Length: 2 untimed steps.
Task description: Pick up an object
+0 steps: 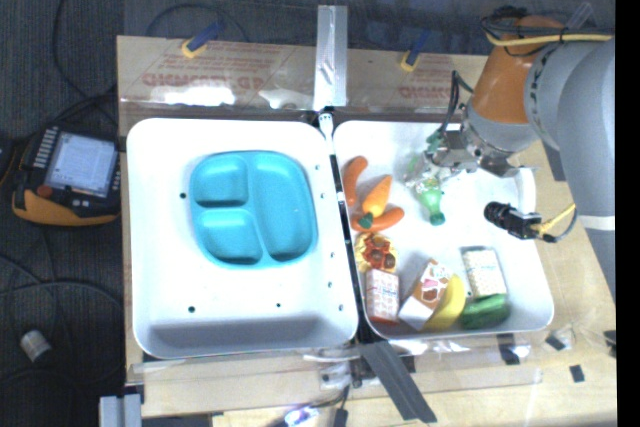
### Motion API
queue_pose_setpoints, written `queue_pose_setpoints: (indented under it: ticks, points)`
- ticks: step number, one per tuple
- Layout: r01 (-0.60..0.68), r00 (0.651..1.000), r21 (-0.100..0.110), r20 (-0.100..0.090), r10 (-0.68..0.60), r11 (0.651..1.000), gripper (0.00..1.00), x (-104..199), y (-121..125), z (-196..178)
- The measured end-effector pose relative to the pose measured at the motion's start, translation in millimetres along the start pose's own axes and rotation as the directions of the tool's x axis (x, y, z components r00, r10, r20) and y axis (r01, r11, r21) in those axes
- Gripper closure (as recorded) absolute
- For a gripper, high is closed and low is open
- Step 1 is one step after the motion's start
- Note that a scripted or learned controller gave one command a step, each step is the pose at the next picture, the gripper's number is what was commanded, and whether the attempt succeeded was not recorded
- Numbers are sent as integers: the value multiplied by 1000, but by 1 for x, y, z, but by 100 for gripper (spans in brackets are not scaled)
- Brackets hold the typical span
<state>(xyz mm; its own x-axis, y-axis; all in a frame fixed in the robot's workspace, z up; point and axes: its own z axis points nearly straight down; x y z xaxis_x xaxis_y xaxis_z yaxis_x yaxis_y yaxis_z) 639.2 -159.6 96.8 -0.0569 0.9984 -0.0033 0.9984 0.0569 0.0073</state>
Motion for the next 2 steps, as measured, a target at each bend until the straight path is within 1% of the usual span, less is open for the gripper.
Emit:
queue_pose_setpoints:
  ticks: [1,2]
  points:
    - [-259,966,14,1,259,966,100,-17,22,-16]
    - [-285,959,13,1,285,958,100,32,32,-99]
